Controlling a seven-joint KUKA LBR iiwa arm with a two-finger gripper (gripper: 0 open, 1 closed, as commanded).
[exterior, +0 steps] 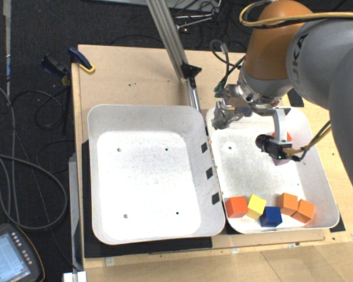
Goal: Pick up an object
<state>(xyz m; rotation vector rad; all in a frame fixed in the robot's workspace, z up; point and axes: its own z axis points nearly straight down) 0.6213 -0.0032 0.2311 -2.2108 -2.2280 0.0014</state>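
My gripper [223,116] hangs over the far left corner of the right bin [317,178], below the orange wrist band. Nothing shows between its tips. Along the near wall of that bin lies a row of blocks: an orange block [236,206], a yellow block [256,205], a blue block [271,217] and two more orange blocks [289,202] [305,210]. They lie well away from the gripper, toward the front. A small red thing [286,137] peeks out by the bin's far right side, partly hidden by the wrist bracket.
The left bin [100,157] sits beside the right one, their walls touching in the middle. A slanted metal pole [167,31] rises behind the bins. A blue and yellow clamp [76,59] grips the bench's far left corner.
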